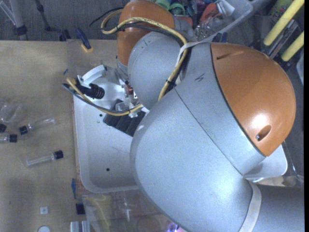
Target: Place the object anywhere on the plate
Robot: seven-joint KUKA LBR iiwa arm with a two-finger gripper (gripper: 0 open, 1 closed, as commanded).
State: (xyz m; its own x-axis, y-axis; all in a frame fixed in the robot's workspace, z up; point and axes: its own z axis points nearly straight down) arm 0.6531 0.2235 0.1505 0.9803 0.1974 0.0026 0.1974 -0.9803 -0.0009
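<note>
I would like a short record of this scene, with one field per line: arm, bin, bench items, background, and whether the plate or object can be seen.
arm: grey and orange arm bends over the white bin, covering most of it
gripper: hidden behind the arm; state cannot be told
cables: yellow and black cables run along the wrist
bench items: several clear vials with black caps lie left of the bin
background: container of coloured items at top
plate and object: cannot be told from this view

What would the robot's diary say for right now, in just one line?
arm: reaching over white bin, covering most of it | pincer: hidden behind arm, state unknown | plate: hidden | clear vials: on bench left of bin
</note>
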